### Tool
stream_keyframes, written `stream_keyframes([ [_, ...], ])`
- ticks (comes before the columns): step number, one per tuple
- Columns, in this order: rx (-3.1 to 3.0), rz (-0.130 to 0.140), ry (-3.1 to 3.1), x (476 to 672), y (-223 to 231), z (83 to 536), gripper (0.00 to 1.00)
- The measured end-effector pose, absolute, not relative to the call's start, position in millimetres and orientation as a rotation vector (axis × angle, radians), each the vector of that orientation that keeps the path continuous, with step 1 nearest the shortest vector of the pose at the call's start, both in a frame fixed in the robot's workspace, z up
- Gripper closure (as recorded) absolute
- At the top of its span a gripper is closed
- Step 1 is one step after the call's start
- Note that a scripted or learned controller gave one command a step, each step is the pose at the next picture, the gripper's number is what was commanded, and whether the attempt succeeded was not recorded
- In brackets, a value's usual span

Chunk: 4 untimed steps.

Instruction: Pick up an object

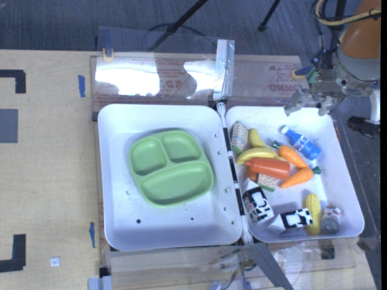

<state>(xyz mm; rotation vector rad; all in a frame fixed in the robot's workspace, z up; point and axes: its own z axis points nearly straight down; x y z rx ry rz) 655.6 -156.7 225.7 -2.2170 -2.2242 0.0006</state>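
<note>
Right bin holds a pile of toy food; left bin holds a green divided plate, long axis running upper right to lower left. No single target is marked, so candidates: orange hot dog lies roughly left-right mid-bin; two carrots and lie slanted, tips pointing toward the bin's middle; blue bottle lies slanted, cap end toward upper left; banana curves left-right; corn cob points up-down near the front edge. Gripper hovers over the right bin's back rim, above all items, bottle nearest and just below it. Finger spread: cannot tell, nothing visibly between them.
</note>
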Motion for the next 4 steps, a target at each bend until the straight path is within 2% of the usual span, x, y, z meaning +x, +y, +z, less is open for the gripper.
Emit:
stream_keyframes([
  [1,-2.142,-0.001,-2.300,588.5,-153.0,104.7,0.00],
  [2,-2.149,-0.007,-2.301,590.3,-154.3,117.7,1.00],
  [3,-1.984,-0.002,-2.440,631.3,-144.7,208.0,1.00],
  [4,-1.984,-0.002,-2.440,631.1,-144.6,207.7,0.00],
])
